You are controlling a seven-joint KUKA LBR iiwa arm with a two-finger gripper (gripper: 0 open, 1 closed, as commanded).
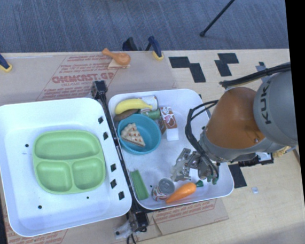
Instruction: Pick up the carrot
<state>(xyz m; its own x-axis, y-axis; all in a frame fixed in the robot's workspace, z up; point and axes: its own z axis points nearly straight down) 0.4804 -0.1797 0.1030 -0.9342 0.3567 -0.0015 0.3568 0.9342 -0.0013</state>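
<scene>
The pincer point(186, 166) hangs low in the right bin point(207, 100) just above the carrot point(181, 193) — apart from it; its opening I cannot tell.

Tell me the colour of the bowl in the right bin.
The bowl is blue, seen clearly in the camera view.

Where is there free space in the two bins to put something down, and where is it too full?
Left bin: bare floor all around the green tray, widest along its near edge. Right bin: a bare patch between the blue bowl, the carton and the pincer. Its near edge is crowded: carrot, can, green stick.
</scene>
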